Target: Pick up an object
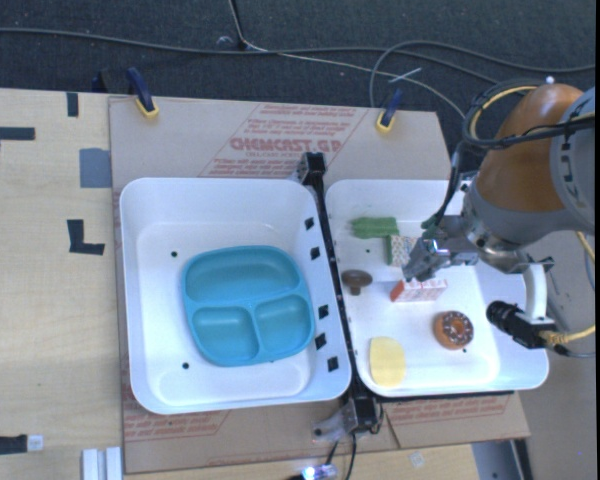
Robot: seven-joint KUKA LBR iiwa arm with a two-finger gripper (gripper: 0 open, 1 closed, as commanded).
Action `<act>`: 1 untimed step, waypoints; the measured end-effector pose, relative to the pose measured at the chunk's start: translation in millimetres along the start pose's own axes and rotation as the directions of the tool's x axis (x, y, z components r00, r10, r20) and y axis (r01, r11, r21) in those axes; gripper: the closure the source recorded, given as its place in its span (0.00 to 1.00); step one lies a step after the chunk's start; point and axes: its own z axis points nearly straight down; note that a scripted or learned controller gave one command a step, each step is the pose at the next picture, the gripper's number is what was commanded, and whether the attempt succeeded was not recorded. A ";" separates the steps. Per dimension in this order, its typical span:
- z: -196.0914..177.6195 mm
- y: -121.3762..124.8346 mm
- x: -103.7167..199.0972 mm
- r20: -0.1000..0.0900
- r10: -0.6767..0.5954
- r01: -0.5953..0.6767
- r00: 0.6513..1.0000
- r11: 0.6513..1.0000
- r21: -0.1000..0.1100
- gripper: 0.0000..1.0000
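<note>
In the right bin (500, 373) my gripper (421, 263) hangs low over a small white and red box (420, 289), just above its top edge. Whether the box is touched is unclear. A green block (376, 228) lies to the upper left of the gripper, with a patterned packet (400, 247) beside it. A small brown round piece (356, 280) sits to the left near the bin wall. A sprinkled donut (453, 329) rests to the lower right, and a yellow block (387, 360) lies near the front.
The left bin (140, 268) holds a blue divided tray (247, 302). A black divider (325, 268) runs between the bins. The arm's orange band (525, 138) and grey wrist cover the right bin's far right side. Cables trail over the dark floor behind.
</note>
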 end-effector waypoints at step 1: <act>-8.3 33.3 45.9 0.000 -0.002 0.002 1.000 1.000 0.000 1.00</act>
